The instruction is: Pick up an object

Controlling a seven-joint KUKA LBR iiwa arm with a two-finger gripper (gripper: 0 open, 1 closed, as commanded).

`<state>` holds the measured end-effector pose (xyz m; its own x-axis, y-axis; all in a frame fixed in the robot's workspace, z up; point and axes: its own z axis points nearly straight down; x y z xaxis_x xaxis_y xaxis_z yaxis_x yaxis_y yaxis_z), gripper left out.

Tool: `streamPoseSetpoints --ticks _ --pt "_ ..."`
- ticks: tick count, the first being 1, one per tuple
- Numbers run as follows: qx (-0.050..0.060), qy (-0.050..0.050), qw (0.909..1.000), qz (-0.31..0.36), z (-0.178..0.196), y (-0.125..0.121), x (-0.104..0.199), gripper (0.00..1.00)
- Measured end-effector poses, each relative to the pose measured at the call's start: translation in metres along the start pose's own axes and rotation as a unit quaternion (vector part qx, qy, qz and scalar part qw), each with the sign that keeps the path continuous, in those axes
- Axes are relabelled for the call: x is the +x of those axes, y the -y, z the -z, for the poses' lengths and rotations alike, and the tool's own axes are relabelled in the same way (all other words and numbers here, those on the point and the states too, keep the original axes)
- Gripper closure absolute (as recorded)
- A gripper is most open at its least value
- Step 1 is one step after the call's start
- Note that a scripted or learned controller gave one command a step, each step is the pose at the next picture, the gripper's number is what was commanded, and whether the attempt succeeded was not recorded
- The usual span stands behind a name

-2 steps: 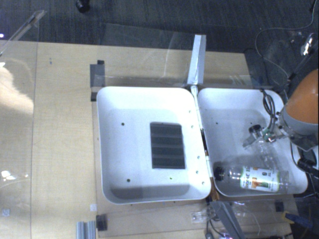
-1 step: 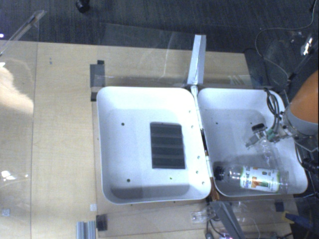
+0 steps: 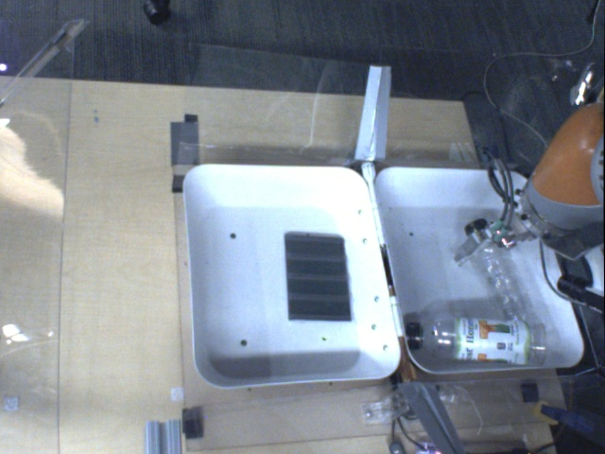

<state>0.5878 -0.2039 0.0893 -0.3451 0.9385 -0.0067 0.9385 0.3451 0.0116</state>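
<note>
A clear plastic bottle (image 3: 473, 339) with a black cap and a green and orange label lies on its side along the front wall of the right bin (image 3: 425, 201). A dark ribbed rectangular block (image 3: 317, 275) lies flat in the middle of the left bin (image 3: 217, 206). My gripper (image 3: 487, 244) hangs over the right bin's middle, just above and behind the bottle, below the arm's orange band (image 3: 572, 154). Nothing is visibly held in it.
The two bins meet along a shared rim (image 3: 381, 253), with a metal bar (image 3: 373, 112) behind it. Cables (image 3: 501, 173) hang beside the wrist at the right bin's back right. The wooden bench (image 3: 104, 253) spreads to the left.
</note>
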Motion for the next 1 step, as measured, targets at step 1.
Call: streamPoseSetpoints --ticks 1 --pt "0.002 -0.001 0.993 -0.118 -0.0024 -0.0504 -0.0183 0.0"
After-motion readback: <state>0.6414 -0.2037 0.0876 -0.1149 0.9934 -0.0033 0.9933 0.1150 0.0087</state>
